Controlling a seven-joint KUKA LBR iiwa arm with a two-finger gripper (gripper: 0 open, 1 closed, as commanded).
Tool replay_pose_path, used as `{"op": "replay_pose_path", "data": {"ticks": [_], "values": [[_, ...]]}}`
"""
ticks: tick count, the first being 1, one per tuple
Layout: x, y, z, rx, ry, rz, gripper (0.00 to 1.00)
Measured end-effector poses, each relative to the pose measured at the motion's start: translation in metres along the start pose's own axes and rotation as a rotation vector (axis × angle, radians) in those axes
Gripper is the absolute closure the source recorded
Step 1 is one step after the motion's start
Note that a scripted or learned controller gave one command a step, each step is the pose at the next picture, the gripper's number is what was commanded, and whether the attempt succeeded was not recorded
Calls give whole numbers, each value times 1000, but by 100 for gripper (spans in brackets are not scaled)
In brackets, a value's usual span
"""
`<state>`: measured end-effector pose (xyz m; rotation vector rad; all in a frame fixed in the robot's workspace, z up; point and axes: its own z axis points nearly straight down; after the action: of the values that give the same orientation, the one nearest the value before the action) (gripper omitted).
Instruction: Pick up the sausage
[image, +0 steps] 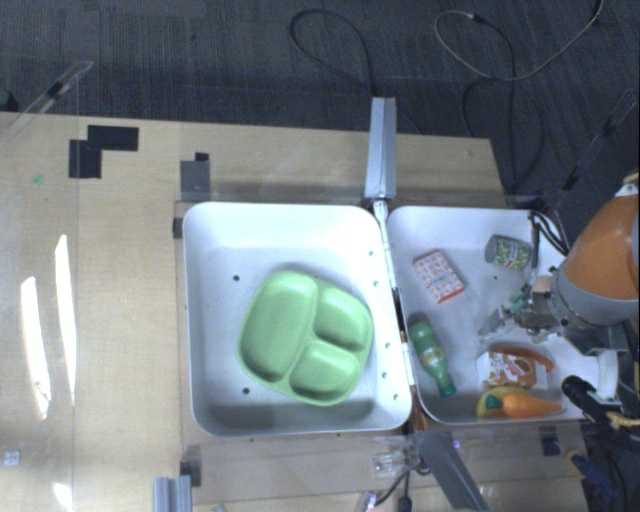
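Note:
The sausage (522, 356) is a reddish-brown curved piece on a white backing, lying near the front right of the right bin (470, 235). My gripper (516, 316) hangs just behind and above it, at the end of the grey arm with the orange band (605, 258). The gripper's dark metal tip is over the bin floor, close to the sausage's far edge, and nothing can be seen held in it.
The right bin also holds a green bottle (430, 353), a red-patterned packet (439, 275), a small green can (509, 252) and an orange carrot (520, 404) at the front. A green three-part plate (305, 335) lies in the left bin (215, 300).

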<state>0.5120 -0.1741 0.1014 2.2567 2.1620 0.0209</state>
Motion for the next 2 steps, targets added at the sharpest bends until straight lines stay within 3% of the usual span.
{"op": "replay_pose_path", "data": {"ticks": [1, 2], "values": [[79, -10, 11, 4, -3, 223, 0], [81, 17, 13, 12, 0, 490, 0]]}}
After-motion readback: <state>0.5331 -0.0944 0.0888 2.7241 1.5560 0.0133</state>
